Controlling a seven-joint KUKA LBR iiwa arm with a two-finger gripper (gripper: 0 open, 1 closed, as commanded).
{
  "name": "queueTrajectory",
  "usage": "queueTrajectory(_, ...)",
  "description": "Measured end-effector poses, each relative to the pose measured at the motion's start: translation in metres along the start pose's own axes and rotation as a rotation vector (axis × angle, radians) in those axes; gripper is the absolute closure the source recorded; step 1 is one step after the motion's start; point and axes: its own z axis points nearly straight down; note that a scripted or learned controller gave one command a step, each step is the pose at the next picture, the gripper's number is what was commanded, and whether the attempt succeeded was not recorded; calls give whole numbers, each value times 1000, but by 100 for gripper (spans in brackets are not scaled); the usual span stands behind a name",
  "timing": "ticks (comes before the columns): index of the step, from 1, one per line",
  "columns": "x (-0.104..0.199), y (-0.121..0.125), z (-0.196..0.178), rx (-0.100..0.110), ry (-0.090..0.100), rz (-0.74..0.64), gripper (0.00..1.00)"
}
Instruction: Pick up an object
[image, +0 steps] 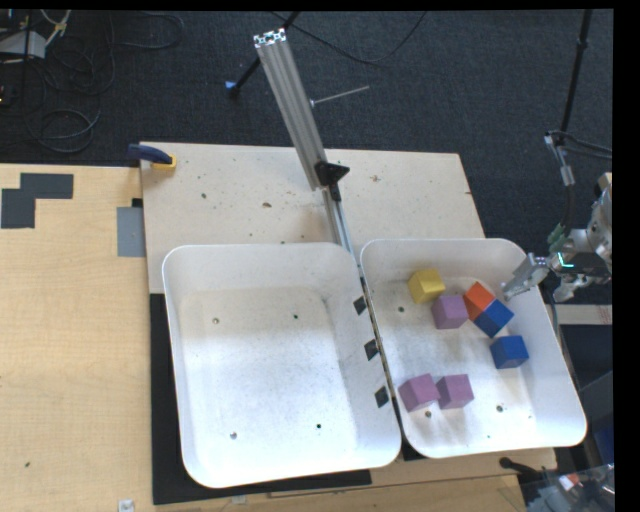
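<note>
Dark, coarse carpet (450, 90) behind the bench, strewn with thin black cables (60, 110). Pale board bench top (230, 200), flat, matt, flecked with small dark marks. Ribbed aluminium post (295, 105) slanting across it towards the seam between the bins. Small blue and yellow clamp (152, 157) at the board's far left corner. Light wood-grain panel (70, 350) to the left, with grey angular patches.

Left bin (190, 400): shallow, smooth white plastic, rounded corners, floor speckled with a few dark dots. Right bin (560, 415): same make, touching the left bin along one wall, three black clips (372, 349) on that shared wall.

Contents of right bin, all matt blocks with crisp edges:
- yellow cube (427, 285) towards the far side, apart from the rest
- upper purple cube (449, 311), orange cube (480, 297) and upper blue cube (493, 318) clustered, touching or nearly so
- lower blue cube (509, 351) just beside that cluster, nearer the front
- left purple cube (419, 391) and right purple cube (455, 389) side by side near the front

Gripper (535, 272): metallic, grey, over the right bin's far right rim, close beside the orange cube, small green light on the body behind it. Opening width: cannot tell from this angle. Nothing seen in its grasp
</note>
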Motion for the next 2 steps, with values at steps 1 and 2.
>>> queueTrajectory(1, 0, 1, -2, -4, -1, -1, 0)
queueTrajectory(2, 3, -9, 49, 1, 0, 1, 0)
